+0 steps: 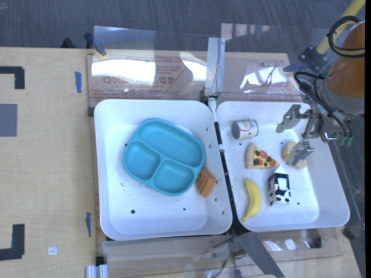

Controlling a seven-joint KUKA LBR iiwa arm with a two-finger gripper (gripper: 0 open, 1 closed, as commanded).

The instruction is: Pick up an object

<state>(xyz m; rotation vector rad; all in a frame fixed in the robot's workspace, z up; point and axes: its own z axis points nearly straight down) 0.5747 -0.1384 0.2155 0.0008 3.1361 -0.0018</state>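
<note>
Arm (348,68) enters at the right edge: rounded body section in orange-brown, grey metal below it toward the wrist. Black cables (313,77) loop loosely around the outside, one running up past a yellow strut-like piece (355,6) at top right. Gripper (301,138) is bare grey metal, angular bracket-style links, two slim fingers (288,120), dull finish. Small dark fittings on the wrist block; something greenish at its right side, too small to make out. No legible markings or labels.
</note>
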